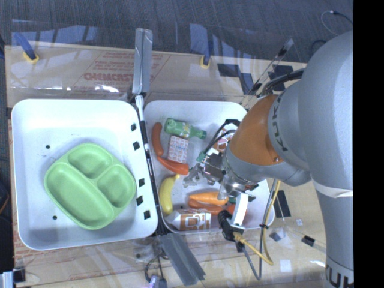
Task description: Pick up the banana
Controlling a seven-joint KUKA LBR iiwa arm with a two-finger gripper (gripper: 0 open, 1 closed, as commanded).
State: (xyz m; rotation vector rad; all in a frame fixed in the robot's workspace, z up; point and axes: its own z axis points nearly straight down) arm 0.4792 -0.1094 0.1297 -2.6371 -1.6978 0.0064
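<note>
The yellow banana [166, 195] lies along the left wall of the right bin [198, 108], near its front. My gripper [203, 168] hangs low over the middle of that bin, just right of and above the banana, among the other items. Nothing shows between its fingers. The grey arm with its orange band [259, 138] reaches in from the right and covers the bin's right side.
The right bin also holds a red sausage-like piece [157, 138], a green bottle [183, 128], a small pink-checked box [177, 149], an orange carrot [207, 200] and a can [192, 221]. A green divided plate [90, 185] sits in the left bin [36, 119].
</note>
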